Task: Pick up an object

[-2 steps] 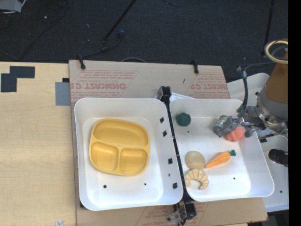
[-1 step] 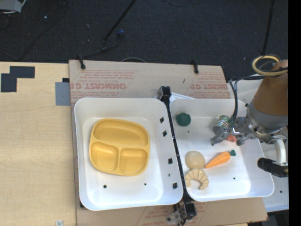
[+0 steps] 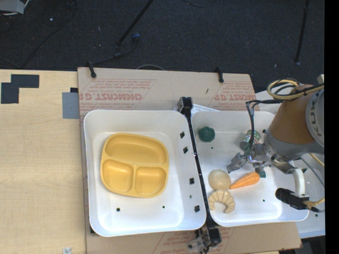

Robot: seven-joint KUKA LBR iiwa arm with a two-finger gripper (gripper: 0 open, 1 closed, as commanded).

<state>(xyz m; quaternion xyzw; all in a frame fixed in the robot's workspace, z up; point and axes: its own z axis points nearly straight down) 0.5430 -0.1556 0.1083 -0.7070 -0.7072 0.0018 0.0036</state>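
Cardboard sheet point(image 3: 159, 91) under bins — dark carpet point(image 3: 159, 25) behind.

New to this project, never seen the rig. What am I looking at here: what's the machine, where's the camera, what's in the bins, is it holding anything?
One camera is fixed above the bench, looking down at a slant. The machine is a robot arm, grey with an orange band, reaching in from the right. Its claw hangs low over the right bin, just above the toy carrot. I cannot tell from here whether it grips anything.

The right bin also holds a cream egg-shaped piece, a toy croissant and a dark green ball. The left bin holds a yellow divided plate. Both bins sit on cardboard on a wooden bench.
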